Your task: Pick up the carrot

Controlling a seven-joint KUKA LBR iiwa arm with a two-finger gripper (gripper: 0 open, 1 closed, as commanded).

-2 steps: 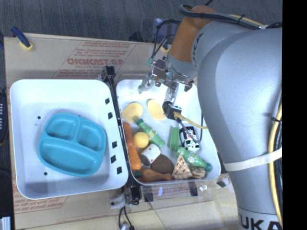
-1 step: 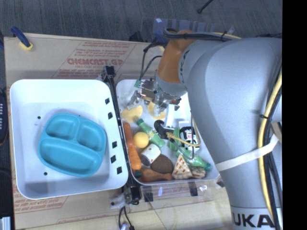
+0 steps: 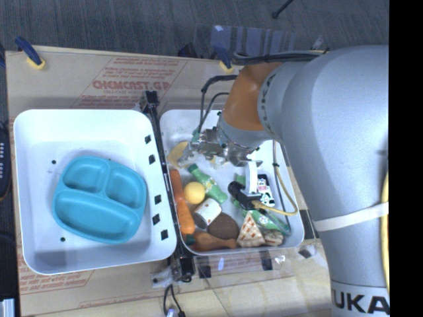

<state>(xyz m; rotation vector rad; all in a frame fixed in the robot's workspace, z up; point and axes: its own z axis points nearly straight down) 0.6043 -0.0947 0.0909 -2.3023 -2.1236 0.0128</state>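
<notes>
The carrot (image 3: 179, 198) is a long orange piece lying along the left wall of the right bin (image 3: 295, 211), its thick end toward the front. My gripper (image 3: 206, 146) hangs over the back of that bin, up and to the right of the carrot's thin end and apart from it. The grey arm with its orange band (image 3: 243, 104) comes in from the right and covers the bin's back right part. I see nothing held at the gripper.
Toys crowd the right bin: a yellow lemon (image 3: 194, 192), a green bottle (image 3: 207, 179), a white cup (image 3: 208, 211), a brown piece (image 3: 225, 226), a pizza slice (image 3: 251, 231) and a drumstick (image 3: 213, 243). A blue divided plate (image 3: 99, 200) lies in the left bin (image 3: 30, 131).
</notes>
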